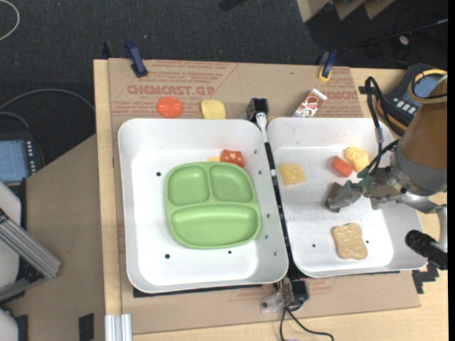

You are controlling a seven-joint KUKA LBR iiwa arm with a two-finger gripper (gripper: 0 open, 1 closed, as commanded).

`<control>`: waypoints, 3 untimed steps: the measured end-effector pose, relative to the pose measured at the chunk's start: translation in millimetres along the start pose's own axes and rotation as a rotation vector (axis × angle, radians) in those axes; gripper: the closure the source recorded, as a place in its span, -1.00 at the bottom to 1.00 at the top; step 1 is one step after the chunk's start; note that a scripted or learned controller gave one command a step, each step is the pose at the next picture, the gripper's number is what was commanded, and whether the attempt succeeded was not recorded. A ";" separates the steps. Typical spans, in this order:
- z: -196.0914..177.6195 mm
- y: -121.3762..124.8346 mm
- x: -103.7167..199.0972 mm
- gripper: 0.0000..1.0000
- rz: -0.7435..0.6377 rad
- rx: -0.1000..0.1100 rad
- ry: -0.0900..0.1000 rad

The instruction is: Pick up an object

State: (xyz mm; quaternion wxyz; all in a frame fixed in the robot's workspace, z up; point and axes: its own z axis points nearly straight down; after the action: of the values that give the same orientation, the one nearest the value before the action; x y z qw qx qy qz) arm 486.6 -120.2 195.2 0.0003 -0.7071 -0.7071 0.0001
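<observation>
You've got cables and a small clip at the bottom edge of the worktop [355, 300], lower centre of the frame. Just above that, in the right bin [313, 258], a tan cracker-shaped piece [350, 241] lies flat near the lower right. Left bin [135, 212] holds a green divided plate [212, 204], centre-left of the frame, sitting flat with three compartments. Mid-right, the tool [340, 197] reaches in from the right edge over the right bin, dark fingertips pointing left, low over the bin floor; you can't tell if the fingers are apart or together, and nothing is seen between them. The arm's orange band [430, 144] sits at the right edge above it. Just up from the tool: an orange block [342, 166] touching a yellow ridged piece [357, 158], both near the tool but apart from it. A pale yellow square [291, 174] lies near the right bin's left wall. In the left bin, a red block [232, 157] sits just beyond the plate's far rim. Farther up on the bare worktop: an orange round piece [170, 107], a yellow piece [212, 109] beside it, a small red-and-white packet [310, 104], and two blue clamps [135, 57] at the far edge.
</observation>
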 end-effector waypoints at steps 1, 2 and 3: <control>114.6 72.8 -73.1 -1.00 0.003 -0.005 -0.004; 109.4 130.0 -25.9 -1.00 -0.007 -0.008 -0.001; 110.5 98.5 -23.2 -1.00 0.001 0.004 0.001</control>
State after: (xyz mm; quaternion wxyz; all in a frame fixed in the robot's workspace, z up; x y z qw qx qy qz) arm 585.0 -143.4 84.6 0.0021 -0.7075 -0.7067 0.0009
